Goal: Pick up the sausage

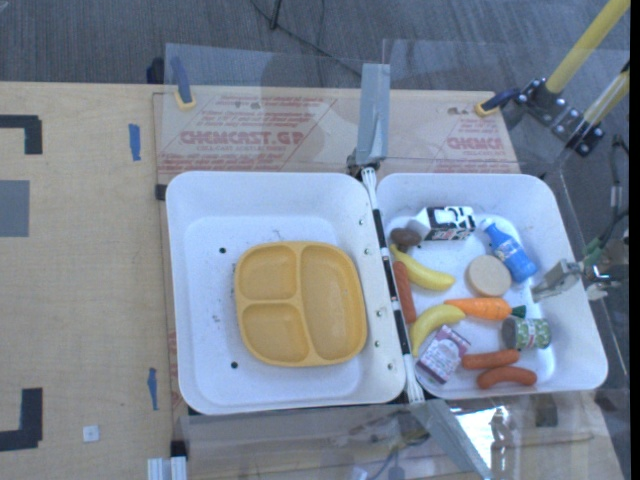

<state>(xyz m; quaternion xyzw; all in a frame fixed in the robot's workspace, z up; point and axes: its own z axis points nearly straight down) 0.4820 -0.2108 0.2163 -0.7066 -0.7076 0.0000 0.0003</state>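
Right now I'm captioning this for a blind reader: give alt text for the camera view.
The gripper hovers at the right edge of the right bin, crowded with toy food including sausages, a carrot and bananas. A yellow divided plate sits in the left bin.

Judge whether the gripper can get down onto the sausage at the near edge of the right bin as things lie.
Probably yes. The sausage lies uncovered near the right bin's front wall, another sausage right beside it. The gripper hangs nearby, nothing between.
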